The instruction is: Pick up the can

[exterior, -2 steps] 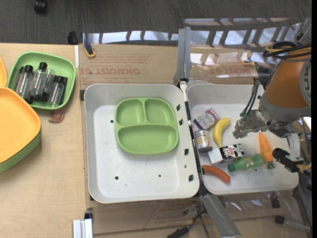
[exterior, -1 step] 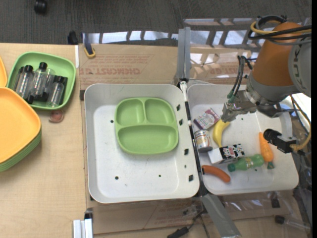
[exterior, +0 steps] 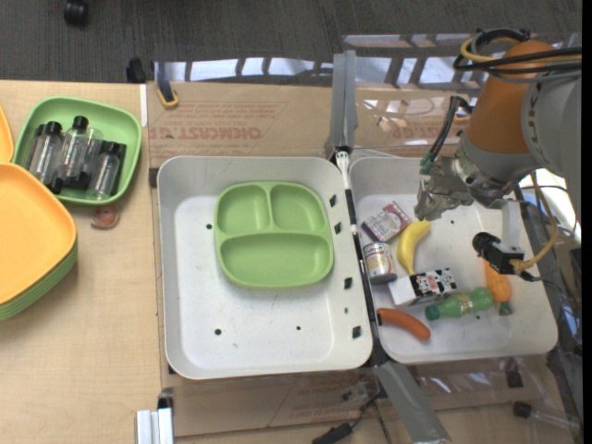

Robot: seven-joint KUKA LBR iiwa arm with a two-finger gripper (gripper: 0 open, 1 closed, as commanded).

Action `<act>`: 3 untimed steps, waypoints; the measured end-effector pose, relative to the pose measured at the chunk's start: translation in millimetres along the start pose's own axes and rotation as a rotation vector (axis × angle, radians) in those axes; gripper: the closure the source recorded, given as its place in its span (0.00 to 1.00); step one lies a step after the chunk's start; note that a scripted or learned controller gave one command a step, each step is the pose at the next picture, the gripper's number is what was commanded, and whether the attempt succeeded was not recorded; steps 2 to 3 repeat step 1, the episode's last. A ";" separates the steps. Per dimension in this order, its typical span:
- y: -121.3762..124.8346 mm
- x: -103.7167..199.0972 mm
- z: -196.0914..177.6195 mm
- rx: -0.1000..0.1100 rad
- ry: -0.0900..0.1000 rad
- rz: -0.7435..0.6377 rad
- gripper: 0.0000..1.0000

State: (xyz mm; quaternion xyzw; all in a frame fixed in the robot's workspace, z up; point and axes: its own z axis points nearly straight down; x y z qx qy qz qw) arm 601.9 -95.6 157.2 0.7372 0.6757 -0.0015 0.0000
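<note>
green tray, prob. silver can

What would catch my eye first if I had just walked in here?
Probably the big grey arm with the orange band, reaching in from the right over the right-hand white bin, which holds a yellow banana and a small metal can. Next, the light-green divided plastic plate lying in the left-hand white bin.

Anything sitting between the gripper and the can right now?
In the camera view, the gripper is above the banana's upper end. The banana and a small purple packet lie between it and the can.
</note>
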 end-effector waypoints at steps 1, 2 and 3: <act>-23.7 -11.8 20.5 0.002 0.001 -0.006 1.00; -23.7 -11.8 20.5 0.002 0.001 -0.006 1.00; -23.7 -11.8 20.5 0.002 0.001 -0.006 1.00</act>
